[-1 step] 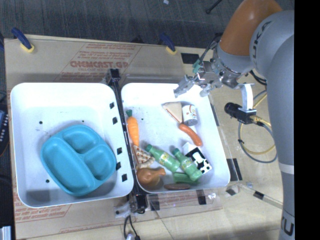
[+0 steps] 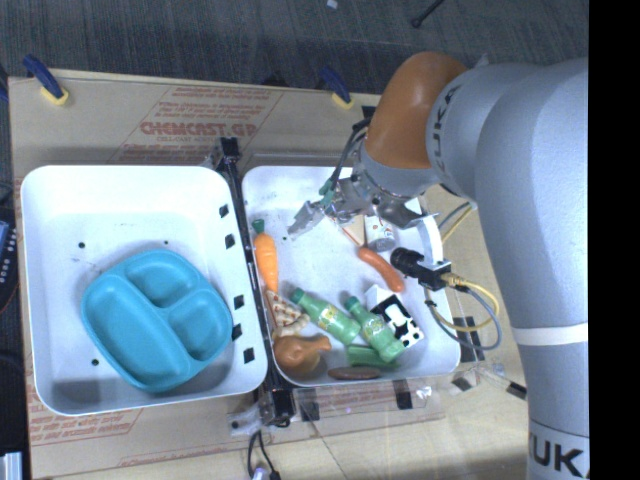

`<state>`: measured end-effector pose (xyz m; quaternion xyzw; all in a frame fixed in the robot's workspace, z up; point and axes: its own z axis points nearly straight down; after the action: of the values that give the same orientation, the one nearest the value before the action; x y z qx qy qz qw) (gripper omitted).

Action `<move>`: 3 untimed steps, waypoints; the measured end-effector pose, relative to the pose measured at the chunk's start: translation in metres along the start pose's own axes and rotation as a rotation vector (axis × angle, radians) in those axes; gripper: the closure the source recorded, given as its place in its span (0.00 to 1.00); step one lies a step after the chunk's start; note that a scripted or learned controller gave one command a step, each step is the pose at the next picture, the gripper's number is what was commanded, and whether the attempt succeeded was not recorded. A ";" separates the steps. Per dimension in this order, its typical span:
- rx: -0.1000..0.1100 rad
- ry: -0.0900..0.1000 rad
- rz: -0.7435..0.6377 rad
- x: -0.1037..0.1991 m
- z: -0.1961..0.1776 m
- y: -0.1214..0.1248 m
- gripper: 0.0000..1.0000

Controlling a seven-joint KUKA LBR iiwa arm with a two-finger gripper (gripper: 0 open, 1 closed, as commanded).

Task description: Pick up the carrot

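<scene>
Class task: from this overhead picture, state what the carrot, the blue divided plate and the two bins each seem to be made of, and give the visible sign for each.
Carrot: probably moulded toy plastic, smooth, uniformly orange, slightly shiny.
Blue divided plate: apparently plastic, one even colour, rounded moulded compartments, soft sheen.
Bins: seemingly thin white plastic, glossy, with rounded formed corners.

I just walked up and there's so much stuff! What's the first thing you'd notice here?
The huge grey robot arm with its orange band fills the right side, its gripper hanging over the right bin. Next comes the bright blue divided plate lying alone in the left bin. In the right bin, the orange carrot lies along the left wall, above a jumble of green bottles and toy food.
</scene>
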<state>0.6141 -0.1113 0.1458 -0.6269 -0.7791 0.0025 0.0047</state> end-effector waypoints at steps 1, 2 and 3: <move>-0.005 -0.006 -0.061 0.006 0.054 0.037 0.00; -0.005 -0.006 -0.068 0.007 0.042 0.038 1.00; -0.009 -0.005 0.174 0.075 -0.049 0.045 1.00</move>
<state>0.6423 -0.0285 0.1950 -0.6922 -0.7217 0.0010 -0.0006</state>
